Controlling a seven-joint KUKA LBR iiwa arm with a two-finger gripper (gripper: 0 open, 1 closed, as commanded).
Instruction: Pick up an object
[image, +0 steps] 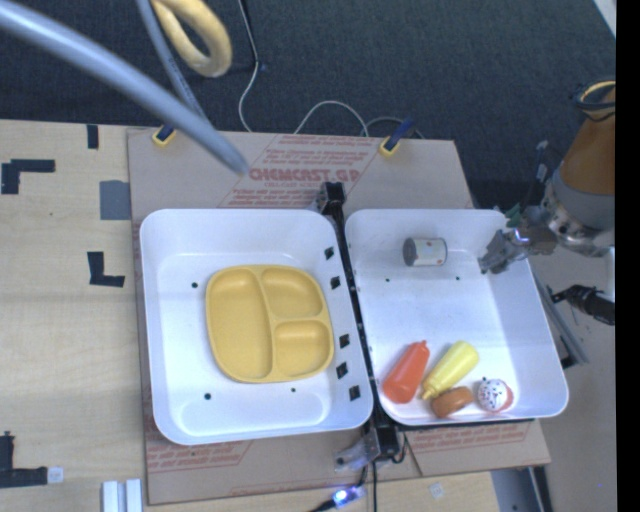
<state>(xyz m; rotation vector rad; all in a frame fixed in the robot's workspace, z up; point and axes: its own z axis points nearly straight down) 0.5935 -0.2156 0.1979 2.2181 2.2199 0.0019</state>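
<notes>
Grey cylinder (425, 251), claw (497, 252) indistinct

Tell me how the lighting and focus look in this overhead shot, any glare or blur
Camera view: lighting is even and bright, both white bins near washed out with faint shadows; the yellow tray and toys are fairly sharp; the grey tube crossing top left is blurred, too close to the lens; the hand looks slightly soft.

arm (590, 170) cut off at right edge, hand (497, 252) too small to read
</notes>
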